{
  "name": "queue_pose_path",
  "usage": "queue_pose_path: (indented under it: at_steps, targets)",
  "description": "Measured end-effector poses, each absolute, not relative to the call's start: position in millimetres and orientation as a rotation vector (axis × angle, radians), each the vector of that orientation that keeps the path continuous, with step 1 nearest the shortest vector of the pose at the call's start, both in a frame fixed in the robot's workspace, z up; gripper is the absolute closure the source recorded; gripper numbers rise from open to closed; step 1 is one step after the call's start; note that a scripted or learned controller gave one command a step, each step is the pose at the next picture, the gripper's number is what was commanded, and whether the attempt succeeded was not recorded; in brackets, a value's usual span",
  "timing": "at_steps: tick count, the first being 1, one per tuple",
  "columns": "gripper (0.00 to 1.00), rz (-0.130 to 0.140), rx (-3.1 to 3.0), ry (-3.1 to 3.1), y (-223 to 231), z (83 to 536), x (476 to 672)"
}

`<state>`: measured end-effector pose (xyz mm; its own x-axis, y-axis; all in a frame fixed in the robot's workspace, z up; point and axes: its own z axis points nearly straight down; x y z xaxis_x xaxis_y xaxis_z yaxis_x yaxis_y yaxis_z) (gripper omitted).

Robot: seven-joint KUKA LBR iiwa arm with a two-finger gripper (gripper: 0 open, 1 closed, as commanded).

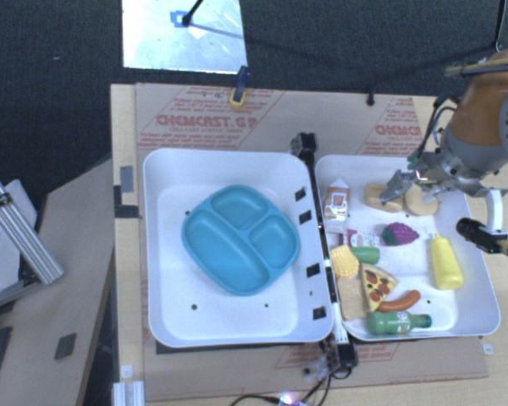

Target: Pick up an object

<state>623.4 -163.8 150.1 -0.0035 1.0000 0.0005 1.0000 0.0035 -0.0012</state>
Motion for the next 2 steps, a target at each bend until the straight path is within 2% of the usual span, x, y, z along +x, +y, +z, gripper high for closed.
queue_pose_path:
  at_steps: [1, 2]
  targets:
    - [0.0, 0.002, -2.218, -2.222, -168.0, 89.2, 625.8]
    - [0.0, -0.001, -2.22, -2.224, -167.7, 85.1, 626.7]
